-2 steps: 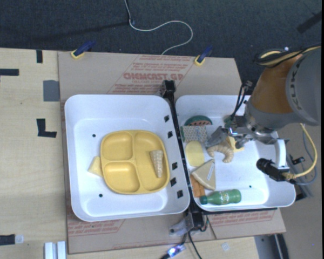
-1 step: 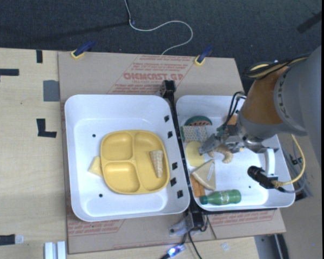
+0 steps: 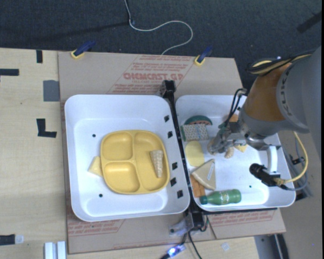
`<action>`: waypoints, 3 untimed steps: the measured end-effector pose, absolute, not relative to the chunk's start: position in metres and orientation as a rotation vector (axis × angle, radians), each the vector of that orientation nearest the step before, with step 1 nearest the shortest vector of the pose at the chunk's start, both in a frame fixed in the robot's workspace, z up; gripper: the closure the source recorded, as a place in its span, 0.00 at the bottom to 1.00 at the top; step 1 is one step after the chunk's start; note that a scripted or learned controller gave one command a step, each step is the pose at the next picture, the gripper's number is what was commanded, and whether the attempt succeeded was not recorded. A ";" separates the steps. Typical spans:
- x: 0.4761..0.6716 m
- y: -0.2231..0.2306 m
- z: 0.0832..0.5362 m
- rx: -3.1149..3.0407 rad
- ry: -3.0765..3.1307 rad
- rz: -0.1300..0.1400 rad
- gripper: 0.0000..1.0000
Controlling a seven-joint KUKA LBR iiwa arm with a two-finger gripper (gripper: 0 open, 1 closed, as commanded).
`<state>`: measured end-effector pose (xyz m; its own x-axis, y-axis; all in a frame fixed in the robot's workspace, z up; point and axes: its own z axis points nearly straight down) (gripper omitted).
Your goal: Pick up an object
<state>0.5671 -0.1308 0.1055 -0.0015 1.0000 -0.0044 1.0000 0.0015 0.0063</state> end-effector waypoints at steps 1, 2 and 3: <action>0.568 -0.134 0.168 2.218 2.221 0.003 1.00; 0.569 -0.134 0.221 2.217 2.221 0.004 1.00; 0.575 -0.076 0.214 2.216 2.231 0.000 1.00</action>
<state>0.5754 -0.0763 0.2139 -0.0068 1.0000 0.0018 1.0000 0.0068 -0.0016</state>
